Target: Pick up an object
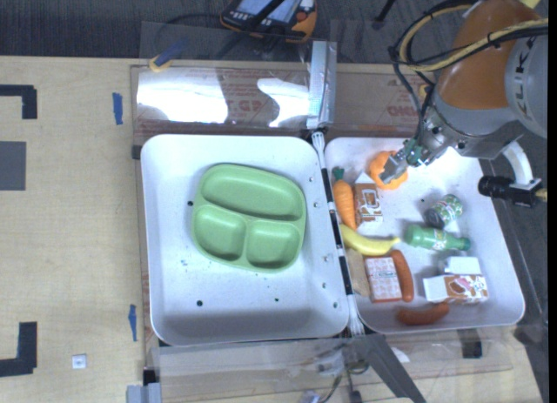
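From the overhead camera, you see the gripper low in the right bin, right at the orange fruit near the back wall. I judge this the grasp step; whether its jaws are wide or closed on it, you cannot tell, so confirm the grip before lifting.

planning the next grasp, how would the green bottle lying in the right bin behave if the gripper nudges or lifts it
The green bottle lies on its side, so its round body would probably roll if nudged. It looks like smooth toy plastic, so likely light and somewhat slippery between the fingers. It lies close to the small green can and the white carton, so a roll may bump them.
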Robot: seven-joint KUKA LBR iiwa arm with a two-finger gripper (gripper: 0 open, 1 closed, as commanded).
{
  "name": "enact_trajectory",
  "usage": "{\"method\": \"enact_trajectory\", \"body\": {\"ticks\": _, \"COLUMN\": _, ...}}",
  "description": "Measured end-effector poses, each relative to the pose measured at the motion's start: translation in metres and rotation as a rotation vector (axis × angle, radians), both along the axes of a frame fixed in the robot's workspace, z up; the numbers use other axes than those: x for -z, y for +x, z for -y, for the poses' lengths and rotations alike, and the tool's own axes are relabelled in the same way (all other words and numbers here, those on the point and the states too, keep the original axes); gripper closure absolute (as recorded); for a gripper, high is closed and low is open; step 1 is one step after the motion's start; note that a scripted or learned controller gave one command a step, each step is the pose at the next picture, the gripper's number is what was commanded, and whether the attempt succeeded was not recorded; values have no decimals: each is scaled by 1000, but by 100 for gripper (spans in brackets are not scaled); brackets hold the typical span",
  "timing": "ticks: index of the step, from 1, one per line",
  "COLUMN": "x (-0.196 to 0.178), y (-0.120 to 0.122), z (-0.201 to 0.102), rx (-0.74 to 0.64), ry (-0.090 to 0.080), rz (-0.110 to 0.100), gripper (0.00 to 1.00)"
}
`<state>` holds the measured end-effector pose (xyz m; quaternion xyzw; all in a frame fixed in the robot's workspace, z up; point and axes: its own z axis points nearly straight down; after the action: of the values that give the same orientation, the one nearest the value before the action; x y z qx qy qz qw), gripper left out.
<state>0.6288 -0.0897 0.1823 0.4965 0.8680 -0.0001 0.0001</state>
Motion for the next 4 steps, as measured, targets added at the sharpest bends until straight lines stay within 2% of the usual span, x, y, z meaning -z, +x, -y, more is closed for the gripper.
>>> {"method": "enact_trajectory", "body": {"ticks": 1, "x": 1, "y": -67, "z": -1, "rx": 522, "ry": -1, "rz": -7, "gripper": 100}}
{"method": "enact_trajectory", "body": {"ticks": 2, "x": 1, "y": -67, "z": -1, "rx": 522, "ry": -1, "rz": -7, "gripper": 0}}
{"method": "enact_trajectory", "body": {"ticks": 3, "x": 65, "y": -36, "z": 4, "rx": 387, "ry": 4, "rz": 21, "gripper": 0}}
{"method": "enact_trajectory", "body": {"ticks": 4, "x": 76, "y": 18, "z": 18, "rx": 210, "ry": 13, "rz": -15, "gripper": 0}}
